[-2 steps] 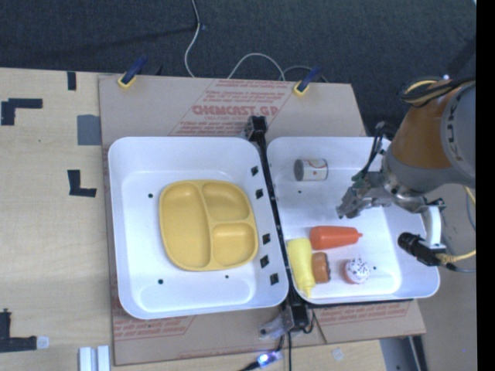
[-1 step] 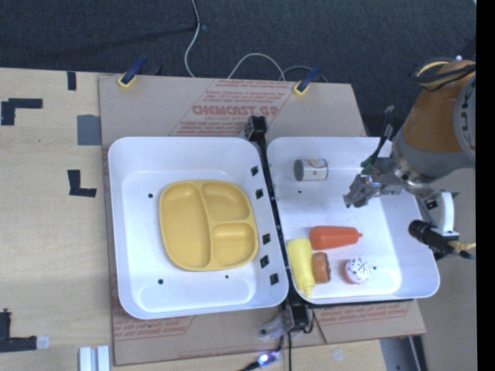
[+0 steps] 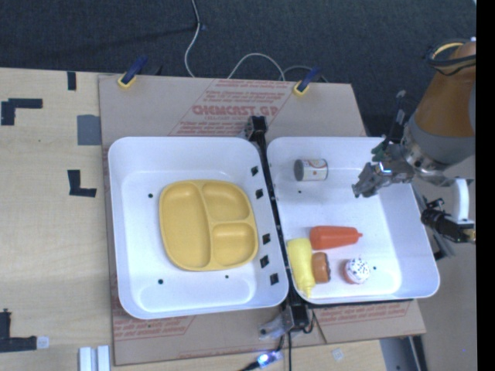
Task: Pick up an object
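The grey arm with its orange band reached in from the right, and its claw hung over the upper right part of the right bin, near that bin's right wall. Whether the claw was spread or clenched could not be told from the slanted view, as its tip showed only as a small dark cluster; nothing could be seen grasped in it. Several objects lay in the right bin, all apart from the claw. A small grey and white cylinder lay on its side near the bin's top, to the left of the claw. Lower down, an orange carrot lay roughly across the bin's middle. Below it, along the left wall, a yellow banana-like piece stood just beside a small orange and brown item, and a round white and red piece sat near them to the right. The left bin bore a yellow divided plate with three compartments, lying flat near its middle. Both bins rested on a brown cardboard sheet atop the worktop.
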Robot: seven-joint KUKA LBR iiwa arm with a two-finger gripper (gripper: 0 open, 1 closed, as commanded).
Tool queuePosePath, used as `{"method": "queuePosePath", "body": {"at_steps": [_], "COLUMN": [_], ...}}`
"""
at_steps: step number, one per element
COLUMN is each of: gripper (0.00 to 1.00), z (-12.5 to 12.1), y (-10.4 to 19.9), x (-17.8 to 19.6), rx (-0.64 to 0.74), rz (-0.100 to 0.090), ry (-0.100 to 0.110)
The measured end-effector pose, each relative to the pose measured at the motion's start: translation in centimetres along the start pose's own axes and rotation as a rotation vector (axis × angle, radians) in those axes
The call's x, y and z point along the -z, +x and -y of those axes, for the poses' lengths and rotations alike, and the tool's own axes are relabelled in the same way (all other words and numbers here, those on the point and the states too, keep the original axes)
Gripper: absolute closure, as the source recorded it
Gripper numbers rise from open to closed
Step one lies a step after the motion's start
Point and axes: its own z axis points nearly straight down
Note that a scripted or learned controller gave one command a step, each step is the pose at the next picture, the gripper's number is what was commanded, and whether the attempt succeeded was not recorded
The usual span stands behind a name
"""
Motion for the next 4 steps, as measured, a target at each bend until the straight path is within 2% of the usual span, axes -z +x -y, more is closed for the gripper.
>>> {"method": "queuePosePath", "body": {"at_steps": [1, 3, 4], "gripper": [1.00, 1.00, 1.00], "z": [-1.3, -4.1, -4.9], "y": [6.3, 15.6, 21.6], "x": [-0.3, 0.2, 0.9], "rx": [0.006, 0.005, 0.006], "rz": [-0.004, -0.002, -0.003], "ry": [0.004, 0.004, 0.004]}}
